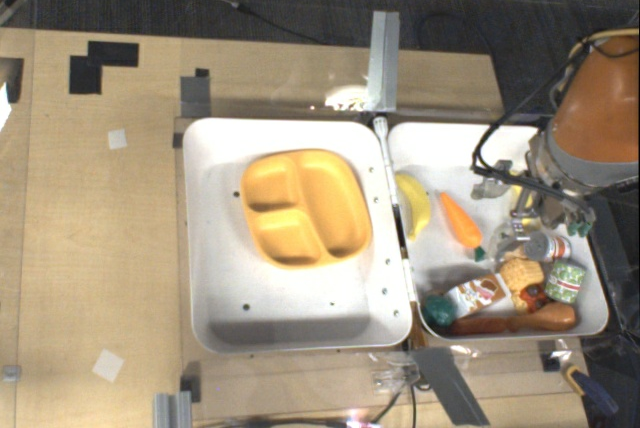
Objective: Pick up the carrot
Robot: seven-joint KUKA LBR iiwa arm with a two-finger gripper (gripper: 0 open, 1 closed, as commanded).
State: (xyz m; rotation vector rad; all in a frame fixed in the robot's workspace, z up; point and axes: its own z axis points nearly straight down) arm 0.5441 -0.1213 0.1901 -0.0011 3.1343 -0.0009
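The orange carrot (461,219) lies at a slant in the right bin (440,141), its green stub toward the front. It rests just right of a yellow banana (413,201) by the bin's left wall. My gripper (522,228) hangs under the orange-banded wrist over the bin's right half. It is a short way right of the carrot and apart from it. Nothing of the carrot is between the gripper's parts.
Along the right bin's front lie a brown sausage (515,321), a snack packet (475,296), a cracker (521,273), a green can (566,281) and a small bottle (548,247). The left bin (215,246) holds a yellow divided plate (303,206).
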